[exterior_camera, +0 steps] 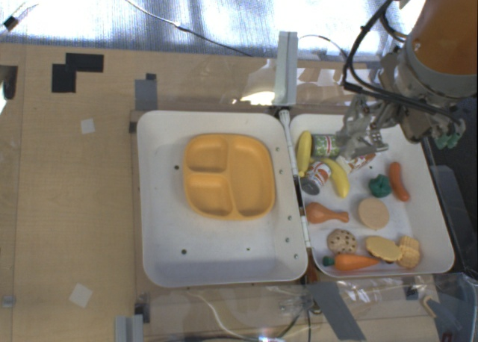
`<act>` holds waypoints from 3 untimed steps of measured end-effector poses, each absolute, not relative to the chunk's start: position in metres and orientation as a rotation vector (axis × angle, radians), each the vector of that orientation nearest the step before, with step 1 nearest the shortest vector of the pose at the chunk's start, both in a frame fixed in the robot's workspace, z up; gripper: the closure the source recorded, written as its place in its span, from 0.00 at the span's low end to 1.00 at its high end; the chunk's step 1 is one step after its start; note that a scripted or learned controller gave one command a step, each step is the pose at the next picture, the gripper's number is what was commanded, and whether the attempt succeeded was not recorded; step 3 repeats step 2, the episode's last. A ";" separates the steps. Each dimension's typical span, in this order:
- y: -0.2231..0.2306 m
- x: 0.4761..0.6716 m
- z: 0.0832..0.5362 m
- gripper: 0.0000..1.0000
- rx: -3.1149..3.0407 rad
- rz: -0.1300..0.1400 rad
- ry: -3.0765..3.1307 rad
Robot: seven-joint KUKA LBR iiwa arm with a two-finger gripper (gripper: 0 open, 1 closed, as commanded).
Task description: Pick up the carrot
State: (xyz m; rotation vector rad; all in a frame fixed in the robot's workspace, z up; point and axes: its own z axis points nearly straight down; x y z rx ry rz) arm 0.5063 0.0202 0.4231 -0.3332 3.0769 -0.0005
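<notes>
Camera view from above the tabletop: the carrot [355, 262] lies untouched at the near edge of the right bin [437, 217], beside a cookie [341, 240]. The tool [361, 141] hovers over the bin's far side, above a can [324, 145] and banana [304, 152], well apart from the carrot; whether it is open cannot be told. The pickup appears not yet begun.

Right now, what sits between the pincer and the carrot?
In the camera view, a banana, a round beige biscuit and a drumstick lie between the pincer and the carrot.
</notes>
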 end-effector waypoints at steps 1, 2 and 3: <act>0.020 0.506 0.423 0.00 -0.334 0.000 3.077; 0.021 0.508 0.436 1.00 -0.334 -0.001 3.064; 0.021 0.508 0.436 1.00 -0.334 -0.001 3.064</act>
